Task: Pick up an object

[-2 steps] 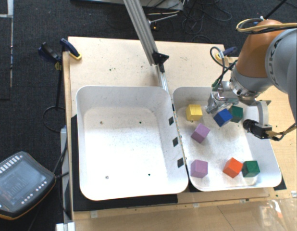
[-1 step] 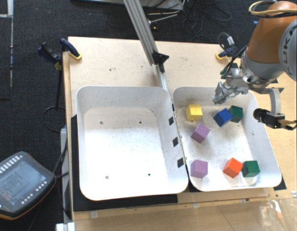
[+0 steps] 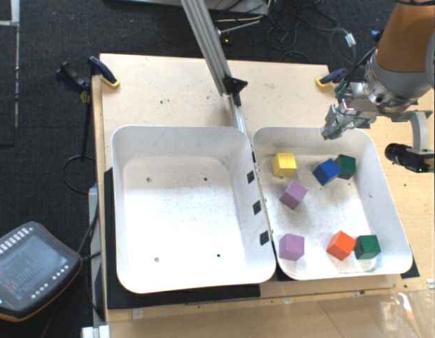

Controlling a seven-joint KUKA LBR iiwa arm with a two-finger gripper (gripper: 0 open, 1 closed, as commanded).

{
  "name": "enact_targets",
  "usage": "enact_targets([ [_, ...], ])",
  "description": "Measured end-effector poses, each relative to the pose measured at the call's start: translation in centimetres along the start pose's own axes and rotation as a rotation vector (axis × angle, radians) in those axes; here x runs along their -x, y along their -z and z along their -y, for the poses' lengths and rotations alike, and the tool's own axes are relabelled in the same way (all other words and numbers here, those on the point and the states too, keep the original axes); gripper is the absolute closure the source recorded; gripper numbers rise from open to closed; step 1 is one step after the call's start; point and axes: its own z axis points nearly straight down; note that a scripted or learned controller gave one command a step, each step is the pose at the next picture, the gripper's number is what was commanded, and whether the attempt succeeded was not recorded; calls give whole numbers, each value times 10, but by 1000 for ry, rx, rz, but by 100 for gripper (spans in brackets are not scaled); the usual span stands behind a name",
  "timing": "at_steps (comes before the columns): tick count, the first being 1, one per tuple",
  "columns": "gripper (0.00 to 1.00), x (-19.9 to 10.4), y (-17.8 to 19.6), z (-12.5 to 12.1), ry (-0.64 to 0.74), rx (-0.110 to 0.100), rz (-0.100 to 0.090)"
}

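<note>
7 cubes lie in the right bin (image 3: 386, 189) on the tabletop (image 3: 175, 90): a yellow cube (image 3: 284, 164), a blue cube (image 3: 326, 171) touching a dark green cube (image 3: 345, 165), 2 purple cubes (image 3: 293, 194) (image 3: 291, 246), and an orange cube (image 3: 341, 245) beside a green cube (image 3: 367, 246) near the front right corner. Above the bin's back rim hangs the pincer (image 3: 335, 129), grasping nothing; whether it is released or clenched I cannot tell. The left bin (image 3: 133, 146) sits alongside.

Floor (image 3: 34, 62): lying dark, cables trailing along its top edge.
Bench (image 3: 168, 90): showing pale, speckled wood.
Clamps (image 3: 98, 72): gripping the bench's far corners.
Pendant (image 3: 31, 270): sitting bottom left.
</note>
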Motion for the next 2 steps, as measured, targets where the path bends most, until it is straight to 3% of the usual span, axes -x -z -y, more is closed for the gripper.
enact_targets([
  [1, 100, -49, -14, 3, 4, -8, -3],
  [2, 100, -96, -17, -11, 5, -5, -2],
])
